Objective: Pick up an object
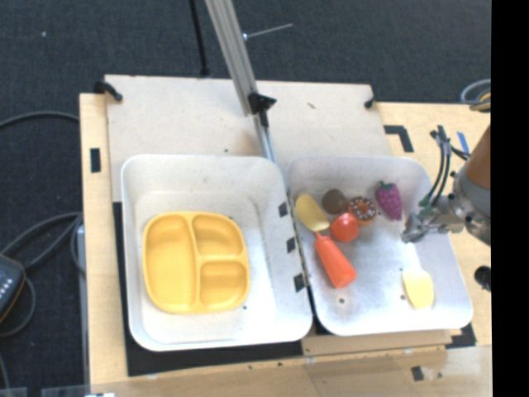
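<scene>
Camera view. The two-finger gripper sits over the right edge of the right-hand shallow white bin, low, at the end of the grey arm that enters from the right. Whether it is open or closed I cannot tell: the tip is a small dark blur against the bin floor. Nothing is visibly held.

Candidate objects all lie in the right bin. Nearest the gripper: a pale yellow, flattish, wedge-shaped toy piece, alone toward the near right corner, and a purple grape-bunch toy toward the far side. Further left is a cluster: an orange carrot-shaped toy, a red tomato-like ball touching its top end, a brown rounded lump, a small round dark-and-orange piece and a yellow banana-like toy by the left wall. The left bin holds a yellow plastic divided tray.

Judgement on the step: approach and selection. The isolated pale yellow piece or the grapes look like the cleanest targets, since each has bare floor around it. The cluster invites nudging a neighbour. I would come straight down, centred, and span the narrower dimension.

Hard to make out: the gripper's height above the floor; the identity of the small round piece. The arm's upper part is cut off at the frame's right.
</scene>
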### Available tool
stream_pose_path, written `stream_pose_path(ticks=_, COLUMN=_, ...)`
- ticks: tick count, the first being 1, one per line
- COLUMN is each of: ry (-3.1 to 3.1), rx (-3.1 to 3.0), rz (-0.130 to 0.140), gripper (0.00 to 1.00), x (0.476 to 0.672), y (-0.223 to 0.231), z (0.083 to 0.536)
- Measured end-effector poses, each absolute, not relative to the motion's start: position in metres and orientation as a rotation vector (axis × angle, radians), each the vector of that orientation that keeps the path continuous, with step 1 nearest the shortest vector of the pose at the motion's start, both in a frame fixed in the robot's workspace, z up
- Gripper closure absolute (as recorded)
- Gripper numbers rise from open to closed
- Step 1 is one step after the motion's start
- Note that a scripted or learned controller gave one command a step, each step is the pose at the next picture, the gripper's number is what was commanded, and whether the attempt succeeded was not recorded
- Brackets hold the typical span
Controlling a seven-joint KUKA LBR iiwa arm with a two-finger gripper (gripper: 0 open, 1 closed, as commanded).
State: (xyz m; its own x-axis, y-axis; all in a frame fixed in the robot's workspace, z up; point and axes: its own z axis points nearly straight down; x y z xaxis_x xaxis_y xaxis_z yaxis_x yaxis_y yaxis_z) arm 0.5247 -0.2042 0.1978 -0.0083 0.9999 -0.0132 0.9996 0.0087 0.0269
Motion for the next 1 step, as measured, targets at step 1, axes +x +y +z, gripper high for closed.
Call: stream_pose_path(ticks=1, ry=2.207, rx=2.182, rz=0.019, gripper=1.0, x=0.5264, y=-0.2058, z=0.2086)
